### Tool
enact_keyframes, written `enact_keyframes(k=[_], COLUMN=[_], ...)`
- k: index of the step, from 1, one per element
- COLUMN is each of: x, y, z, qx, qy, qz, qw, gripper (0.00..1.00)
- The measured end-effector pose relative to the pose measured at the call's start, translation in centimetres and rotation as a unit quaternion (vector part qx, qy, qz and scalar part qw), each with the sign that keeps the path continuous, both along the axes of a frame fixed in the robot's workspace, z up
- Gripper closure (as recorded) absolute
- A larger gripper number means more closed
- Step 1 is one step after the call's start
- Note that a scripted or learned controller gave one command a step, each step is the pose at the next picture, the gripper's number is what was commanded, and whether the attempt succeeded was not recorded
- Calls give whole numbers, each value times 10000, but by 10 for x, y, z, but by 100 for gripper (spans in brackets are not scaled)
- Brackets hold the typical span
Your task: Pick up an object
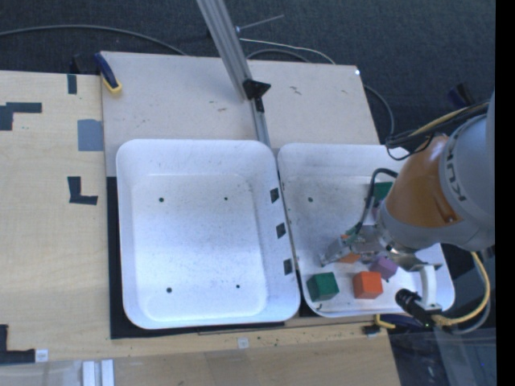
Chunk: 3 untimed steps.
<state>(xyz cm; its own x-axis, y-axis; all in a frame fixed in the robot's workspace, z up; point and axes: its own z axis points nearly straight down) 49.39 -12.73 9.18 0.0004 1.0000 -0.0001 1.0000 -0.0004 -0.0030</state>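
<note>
In the right bin my gripper hangs low over the floor near the front, below the grey and orange wrist. A green cube lies just in front of the gripper, to its left. An orange cube sits beside the green one, to the right. A small purple piece rests against the wrist, and a bit of orange shows right under the gripper. A teal object peeks out behind the arm. Whether anything is held is hidden by the wrist.
The left bin stands beside the right one, sharing a middle wall with black clips. A slanted metal rail crosses the bench at the back. Cables hang off the right bin's front right corner.
</note>
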Motion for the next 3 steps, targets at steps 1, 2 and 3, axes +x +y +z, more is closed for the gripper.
enact_keyframes(k=[1, 2, 3], x=[0, 2, 22], y=[2, 87, 160], z=[9, 104, 106], qx=[12, 18, 16], qy=[11, -38, -5], qz=[11, 49, 50], qw=[10000, 10000, 10000], gripper=[100, 100, 100])
